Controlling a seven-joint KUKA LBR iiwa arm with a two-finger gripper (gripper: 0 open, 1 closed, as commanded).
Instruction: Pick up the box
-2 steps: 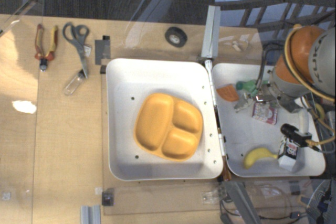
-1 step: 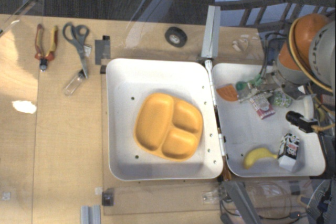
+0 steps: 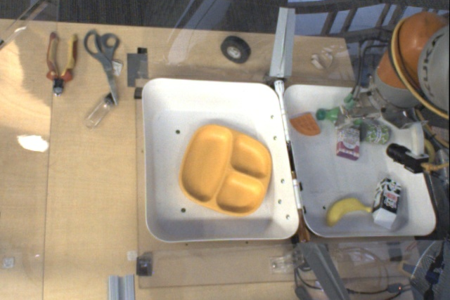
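A small pink and purple box (image 3: 347, 144) lies in the right bin (image 3: 320, 183), near its middle. Just behind it a green bottle (image 3: 365, 128) lies on its side. The gripper (image 3: 357, 107) hangs over the back of this bin, right above the bottle and slightly behind the box, with the grey and orange arm (image 3: 418, 60) rising to the right. A white carton with black patches (image 3: 387, 201) stands at the bin's front right corner.
An orange piece (image 3: 305, 124) lies at the right bin's back left, and a banana (image 3: 346, 209) at its front. The left bin (image 3: 162, 151) holds a yellow divided plate (image 3: 226, 168). Pliers (image 3: 59, 61), scissors (image 3: 105, 60) and a tape roll (image 3: 235, 48) lie on the bench.
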